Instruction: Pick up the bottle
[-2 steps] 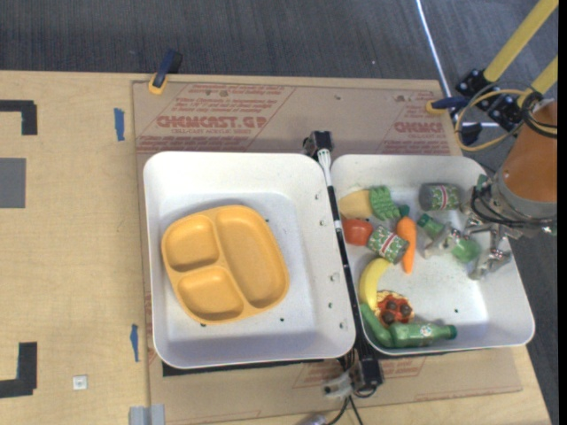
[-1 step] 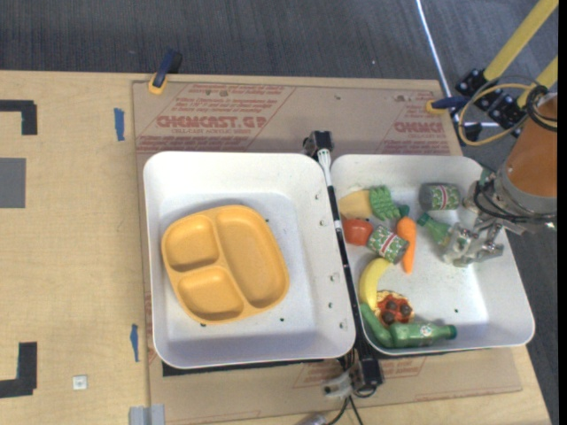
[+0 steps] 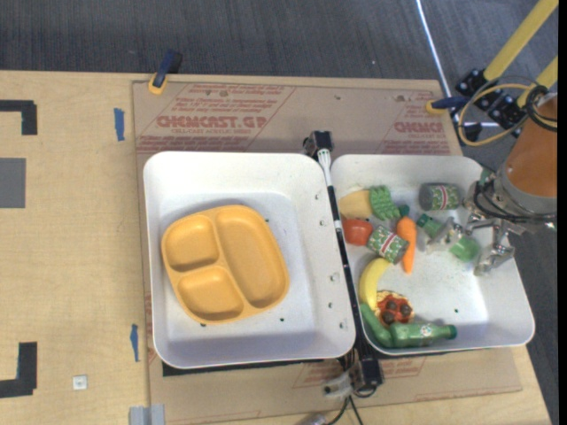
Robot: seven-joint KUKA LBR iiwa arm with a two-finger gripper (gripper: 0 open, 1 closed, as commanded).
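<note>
The bottle (image 3: 418, 333) is green with a label and lies on its side along the front wall of the right bin (image 3: 505, 312). My gripper (image 3: 477, 244) hangs at the right side of that bin, well behind the bottle and to its right. Its metal fingers (image 3: 497, 256) stand apart, so it is open. A small green toy (image 3: 463, 251) lies just beneath and between them. Nothing is lifted.
The right bin also holds a banana (image 3: 372, 282), a carrot (image 3: 407, 240), a grey can (image 3: 438, 196), a red piece (image 3: 358, 231) and other toy food. A yellow divided plate (image 3: 225, 261) fills the left bin (image 3: 168, 184). Cables and a yellow strut (image 3: 523, 34) stand at the back right.
</note>
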